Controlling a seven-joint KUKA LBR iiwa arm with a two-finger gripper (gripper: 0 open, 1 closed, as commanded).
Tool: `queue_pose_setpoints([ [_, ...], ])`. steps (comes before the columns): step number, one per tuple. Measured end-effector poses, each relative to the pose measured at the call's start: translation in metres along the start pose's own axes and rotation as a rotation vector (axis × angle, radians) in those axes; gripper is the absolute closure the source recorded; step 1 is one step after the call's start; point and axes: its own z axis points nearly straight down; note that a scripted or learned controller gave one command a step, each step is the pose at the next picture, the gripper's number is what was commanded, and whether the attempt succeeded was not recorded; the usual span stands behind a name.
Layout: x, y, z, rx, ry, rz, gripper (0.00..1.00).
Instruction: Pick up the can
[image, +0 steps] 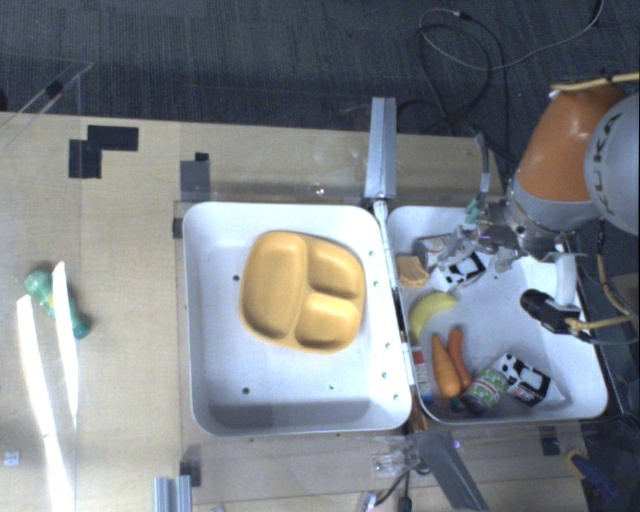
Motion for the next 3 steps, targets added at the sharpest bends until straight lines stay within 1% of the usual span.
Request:
queue_pose_setpoints([
  [1, -0.001, 0.027, 0.069, -0.034, -0.005, -0.033, 0.00],
  [2, -0.062, -0.020, 0.093, -0.009, -0.003, -0.138, 0.00],
  [3, -0.060, -0.017, 0.081, -0.015, -0.002, -0.140, 1.00],
])
